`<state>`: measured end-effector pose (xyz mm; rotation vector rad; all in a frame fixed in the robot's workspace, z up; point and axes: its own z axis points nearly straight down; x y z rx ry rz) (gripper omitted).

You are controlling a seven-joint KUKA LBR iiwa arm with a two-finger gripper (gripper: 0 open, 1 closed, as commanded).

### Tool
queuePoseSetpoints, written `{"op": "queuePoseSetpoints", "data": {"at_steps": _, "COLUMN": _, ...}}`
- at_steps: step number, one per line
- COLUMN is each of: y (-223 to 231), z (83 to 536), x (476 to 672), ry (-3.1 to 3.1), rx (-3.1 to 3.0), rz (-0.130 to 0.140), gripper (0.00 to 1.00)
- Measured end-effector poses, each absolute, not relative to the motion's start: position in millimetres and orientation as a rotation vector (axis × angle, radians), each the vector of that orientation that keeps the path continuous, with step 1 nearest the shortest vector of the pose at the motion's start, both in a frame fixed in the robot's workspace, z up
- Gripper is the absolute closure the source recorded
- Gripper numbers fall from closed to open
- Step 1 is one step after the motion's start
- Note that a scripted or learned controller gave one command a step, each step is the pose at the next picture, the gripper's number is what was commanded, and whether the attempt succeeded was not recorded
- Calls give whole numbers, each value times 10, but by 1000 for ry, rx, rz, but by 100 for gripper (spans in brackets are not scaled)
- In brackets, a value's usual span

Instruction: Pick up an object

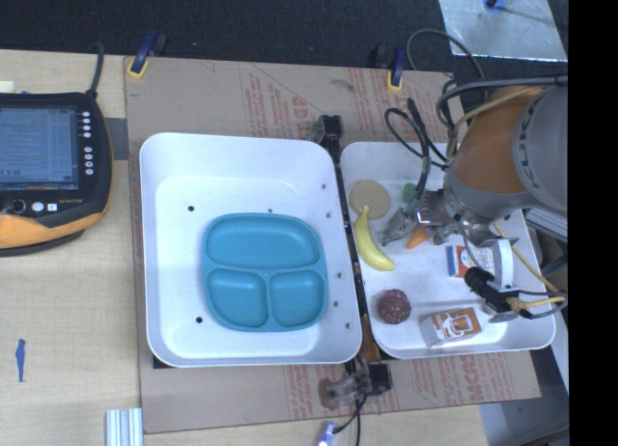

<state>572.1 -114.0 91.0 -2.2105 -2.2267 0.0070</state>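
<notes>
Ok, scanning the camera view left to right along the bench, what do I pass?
Teach pendant → left bin holding the blue divided tray → banana → brown ball → small orange box.

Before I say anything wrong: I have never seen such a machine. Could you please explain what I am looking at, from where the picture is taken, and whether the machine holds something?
One camera, fixed above a bench, looks down at a slant. The big grey and orange shape at the right is a robot arm; it reaches in over the right bin. Its gripper sits low among the items, but I cannot tell if it holds anything. That bin contains a banana, a tan round disc, a dark brown ball, a small orange box and a white packet. The left bin holds a blue divided tray. At the far left lies a handheld control screen.
</notes>
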Motion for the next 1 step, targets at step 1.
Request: {"op": "queuePoseSetpoints", "data": {"at_steps": 1, "y": -1061, "z": 920, "x": 6006, "ry": -2228, "rx": -2213, "rz": 4, "gripper": 0}}
